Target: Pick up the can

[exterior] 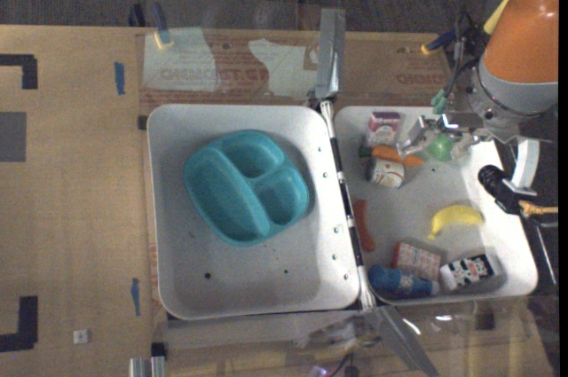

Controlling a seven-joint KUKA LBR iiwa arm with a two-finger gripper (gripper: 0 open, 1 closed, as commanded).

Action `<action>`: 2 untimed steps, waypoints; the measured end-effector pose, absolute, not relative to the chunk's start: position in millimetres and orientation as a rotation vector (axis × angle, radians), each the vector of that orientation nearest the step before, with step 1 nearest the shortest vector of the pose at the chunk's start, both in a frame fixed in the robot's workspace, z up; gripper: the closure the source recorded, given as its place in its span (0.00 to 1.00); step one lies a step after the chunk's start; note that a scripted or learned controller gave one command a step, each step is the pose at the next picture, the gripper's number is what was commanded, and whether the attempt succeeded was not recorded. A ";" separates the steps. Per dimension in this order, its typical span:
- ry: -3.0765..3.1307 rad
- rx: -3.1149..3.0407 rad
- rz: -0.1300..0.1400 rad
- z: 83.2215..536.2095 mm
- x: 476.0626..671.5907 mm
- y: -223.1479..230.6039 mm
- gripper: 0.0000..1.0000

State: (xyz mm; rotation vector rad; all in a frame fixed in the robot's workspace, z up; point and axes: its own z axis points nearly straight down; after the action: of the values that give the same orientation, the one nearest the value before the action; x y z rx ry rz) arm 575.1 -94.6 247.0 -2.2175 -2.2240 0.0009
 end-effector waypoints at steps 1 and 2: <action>-2.168 -2.273 0.000 133.3 575.5 -114.9 0.00; -2.174 -2.278 -0.008 88.4 554.3 -100.1 0.00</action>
State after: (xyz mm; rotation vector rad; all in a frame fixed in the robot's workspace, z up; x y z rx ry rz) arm 554.3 -100.1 88.4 -2.2778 -2.1737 -0.0078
